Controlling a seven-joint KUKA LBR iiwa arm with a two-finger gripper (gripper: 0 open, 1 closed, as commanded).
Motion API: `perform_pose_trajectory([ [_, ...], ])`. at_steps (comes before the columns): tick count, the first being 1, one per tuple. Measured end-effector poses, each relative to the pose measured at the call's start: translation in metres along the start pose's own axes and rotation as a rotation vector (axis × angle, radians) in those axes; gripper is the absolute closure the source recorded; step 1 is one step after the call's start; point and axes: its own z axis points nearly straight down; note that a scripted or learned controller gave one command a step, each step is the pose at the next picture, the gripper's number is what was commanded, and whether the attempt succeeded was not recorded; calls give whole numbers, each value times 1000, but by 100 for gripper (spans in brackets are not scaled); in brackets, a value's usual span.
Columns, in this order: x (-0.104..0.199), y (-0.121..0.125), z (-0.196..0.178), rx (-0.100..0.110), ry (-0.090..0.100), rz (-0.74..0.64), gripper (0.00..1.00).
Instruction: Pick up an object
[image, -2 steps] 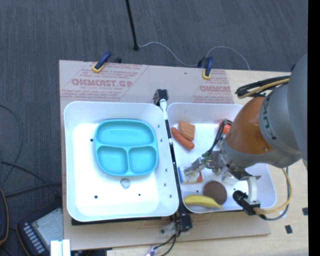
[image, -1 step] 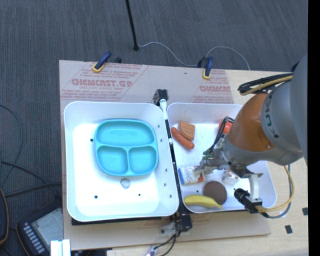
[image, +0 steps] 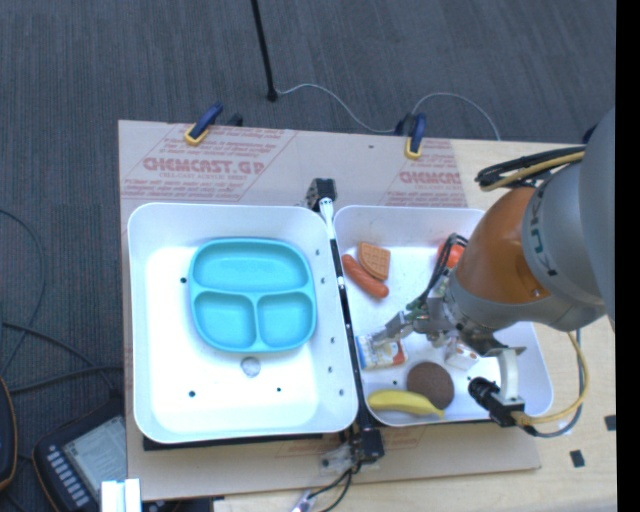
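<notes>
The right bin holds several toy foods. An orange sausage lies beside a tan cracker at the upper left. A yellow banana and a round brown cookie sit near the front wall. A small white and orange piece lies left of centre, and an orange bit peeks out by the arm. My gripper hangs low over the bin's middle, just above and right of the white and orange piece. The bulky grey and orange wrist hides the bin's right part.
The left bin bears a blue divided plate and a small clear item in front of it. A black bracket tops the shared wall. Clamps hold the cardboard base at the back.
</notes>
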Motion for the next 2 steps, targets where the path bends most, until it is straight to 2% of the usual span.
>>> perform_pose_trajectory([
  [1,-3,33,14,22,4,-2,0],
  [2,-3,37,1,8,1,0,100],
])
